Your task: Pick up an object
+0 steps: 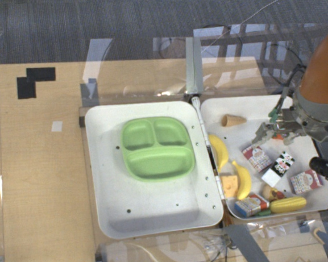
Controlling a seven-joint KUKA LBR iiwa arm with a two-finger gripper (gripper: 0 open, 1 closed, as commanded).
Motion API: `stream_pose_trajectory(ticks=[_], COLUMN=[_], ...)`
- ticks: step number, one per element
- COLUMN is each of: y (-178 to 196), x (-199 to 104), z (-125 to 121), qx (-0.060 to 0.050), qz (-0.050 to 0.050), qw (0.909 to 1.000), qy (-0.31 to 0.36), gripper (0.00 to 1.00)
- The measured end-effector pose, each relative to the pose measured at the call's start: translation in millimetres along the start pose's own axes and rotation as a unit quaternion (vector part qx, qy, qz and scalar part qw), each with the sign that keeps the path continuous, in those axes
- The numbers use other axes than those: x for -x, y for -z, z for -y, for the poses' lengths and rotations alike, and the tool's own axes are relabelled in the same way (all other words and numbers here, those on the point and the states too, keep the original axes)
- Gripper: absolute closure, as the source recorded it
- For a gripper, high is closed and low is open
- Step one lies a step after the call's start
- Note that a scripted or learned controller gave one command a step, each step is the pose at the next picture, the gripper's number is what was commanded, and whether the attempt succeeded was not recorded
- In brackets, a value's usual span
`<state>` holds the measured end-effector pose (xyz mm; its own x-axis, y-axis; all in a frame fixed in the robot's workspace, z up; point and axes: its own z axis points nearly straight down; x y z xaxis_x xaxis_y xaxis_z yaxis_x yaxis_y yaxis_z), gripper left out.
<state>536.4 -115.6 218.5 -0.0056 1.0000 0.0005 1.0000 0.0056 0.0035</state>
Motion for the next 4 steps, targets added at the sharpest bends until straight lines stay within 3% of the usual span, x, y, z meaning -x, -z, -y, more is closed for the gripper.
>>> stream_pose_trajectory(ticks=[1, 2, 3, 4], y=[-90, -110, -111, -111], x=[43, 0, 13, 10], z=[28, -35, -45, -86], qx=[0.003, 0.025, 0.021, 0.021], qz=[0.002, 0.007, 0.008, 0.008], qw=[0.9976, 0.9915, 0.9989, 0.9992], qy=[0.069, -0.128, 0.040, 0.032], gripper=[0.00, 0.00, 0.00, 0.00])
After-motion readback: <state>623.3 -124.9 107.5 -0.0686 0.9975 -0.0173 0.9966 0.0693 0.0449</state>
